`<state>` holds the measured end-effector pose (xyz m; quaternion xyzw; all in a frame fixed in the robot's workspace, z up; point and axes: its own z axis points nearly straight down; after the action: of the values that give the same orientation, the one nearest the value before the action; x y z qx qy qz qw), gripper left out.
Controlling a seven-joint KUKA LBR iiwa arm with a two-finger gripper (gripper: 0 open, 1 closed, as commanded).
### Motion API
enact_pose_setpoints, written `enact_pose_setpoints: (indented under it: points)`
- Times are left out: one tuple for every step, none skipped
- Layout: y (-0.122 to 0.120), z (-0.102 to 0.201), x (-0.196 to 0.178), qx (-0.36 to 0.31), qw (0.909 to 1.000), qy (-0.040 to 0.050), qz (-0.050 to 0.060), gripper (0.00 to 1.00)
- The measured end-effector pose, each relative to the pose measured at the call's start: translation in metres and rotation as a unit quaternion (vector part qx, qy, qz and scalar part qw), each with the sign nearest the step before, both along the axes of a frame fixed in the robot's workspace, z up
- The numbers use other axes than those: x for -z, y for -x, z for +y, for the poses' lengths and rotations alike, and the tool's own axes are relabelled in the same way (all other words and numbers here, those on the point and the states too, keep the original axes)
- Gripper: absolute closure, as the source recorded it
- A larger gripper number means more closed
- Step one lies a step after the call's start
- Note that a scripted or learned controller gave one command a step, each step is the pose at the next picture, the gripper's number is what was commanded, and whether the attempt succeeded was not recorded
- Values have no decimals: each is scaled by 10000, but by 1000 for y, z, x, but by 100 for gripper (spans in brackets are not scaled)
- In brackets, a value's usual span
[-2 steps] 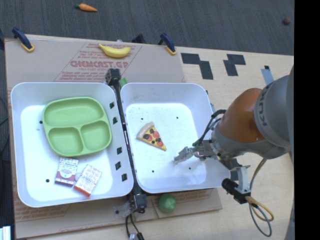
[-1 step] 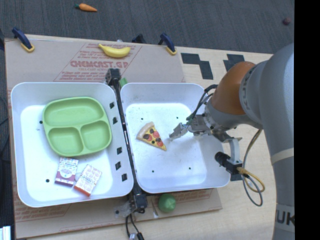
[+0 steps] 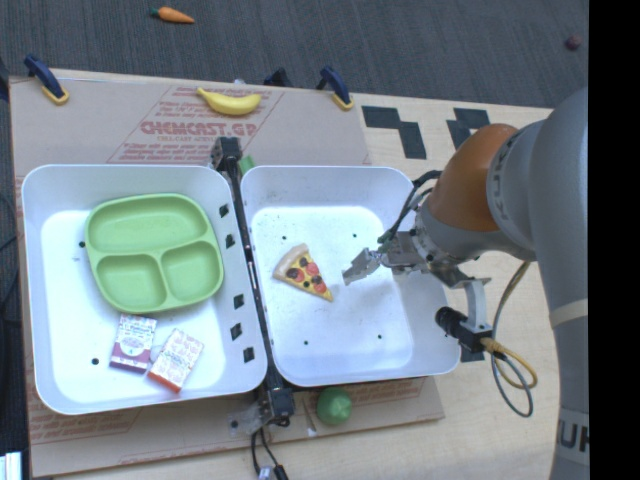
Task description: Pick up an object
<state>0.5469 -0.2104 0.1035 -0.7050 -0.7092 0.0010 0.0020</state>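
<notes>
Pizza slice (image 3: 304, 272) lies flat in right bin (image 3: 330, 183), left of centre, nothing on it. Gripper (image 3: 358, 269) just right of it, not touching. Left bin (image 3: 40, 268) holds green divided plate (image 3: 153, 249), two small packets (image 3: 156, 352). Banana (image 3: 230, 99) beyond the bins, green ball (image 3: 335, 405) on near side.

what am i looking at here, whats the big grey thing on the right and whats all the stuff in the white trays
The big grey thing with the orange band is a robot arm. One camera fixed above the bench looks down at a slant, and the arm reaches in from the right. Its gripper, a two-finger claw, hangs over the right bin, just right of a toy pizza slice. Nothing shows between its fingers, so it holds nothing.

The left bin holds a green divided plate and two small snack packets. Outside the bins, a toy banana lies on the cardboard behind them, a green ball sits at the front edge, and a toy carrot lies on the floor.
</notes>
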Motion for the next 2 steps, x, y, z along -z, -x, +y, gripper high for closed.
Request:
enact_pose_setpoints:
  points:
    - [-30, 0, 12, -5, 10000, 6, -12, 0]
    - [-101, 98, 11, -8, 10000, 0, -14, 0]
